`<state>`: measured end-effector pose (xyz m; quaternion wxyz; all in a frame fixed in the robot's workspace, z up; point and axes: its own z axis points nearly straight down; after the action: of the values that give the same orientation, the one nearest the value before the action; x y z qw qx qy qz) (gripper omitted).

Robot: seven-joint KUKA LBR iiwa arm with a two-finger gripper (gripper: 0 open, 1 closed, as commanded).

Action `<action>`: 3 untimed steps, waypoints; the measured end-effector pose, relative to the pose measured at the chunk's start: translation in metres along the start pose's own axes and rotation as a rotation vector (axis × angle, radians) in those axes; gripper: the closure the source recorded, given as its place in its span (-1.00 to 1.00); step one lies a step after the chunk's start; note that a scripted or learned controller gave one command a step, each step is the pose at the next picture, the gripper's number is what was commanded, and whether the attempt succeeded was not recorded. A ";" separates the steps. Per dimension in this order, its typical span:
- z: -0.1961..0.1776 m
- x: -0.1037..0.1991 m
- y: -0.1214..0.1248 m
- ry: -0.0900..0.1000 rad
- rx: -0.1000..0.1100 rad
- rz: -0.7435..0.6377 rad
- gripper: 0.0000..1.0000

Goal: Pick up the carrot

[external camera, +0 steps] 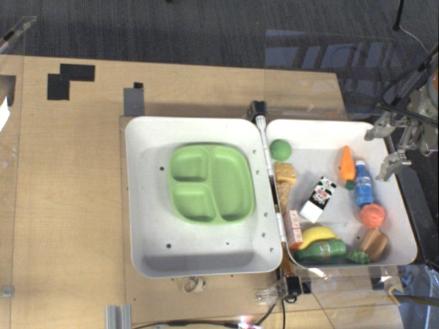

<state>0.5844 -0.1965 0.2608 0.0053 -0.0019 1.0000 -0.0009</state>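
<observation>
Hovering at the right bin's (302, 137) far right rim, the gripper (392, 144) is spreading its fingers wide, gripping nothing. The carrot (348, 162) is lying in that bin, long axis nearly upright in view, pointed tip aiming away, green end near a blue bottle (363, 185). The left bin (147, 204) is holding a green divided plate (209, 184).

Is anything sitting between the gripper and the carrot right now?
Nothing visible does. The gripper hangs over the right bin's far right edge, with bare bin floor between it and the carrot. The blue bottle touches the carrot's near side.
</observation>
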 end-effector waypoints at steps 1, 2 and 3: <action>0.163 0.004 0.002 0.011 -0.005 -0.024 -1.00; 0.173 -0.071 -0.008 -0.003 -0.001 0.032 -1.00; 0.158 -0.076 -0.006 -0.018 0.002 0.025 1.00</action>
<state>0.6617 -0.2029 0.1041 0.0142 0.0104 0.9998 -0.0020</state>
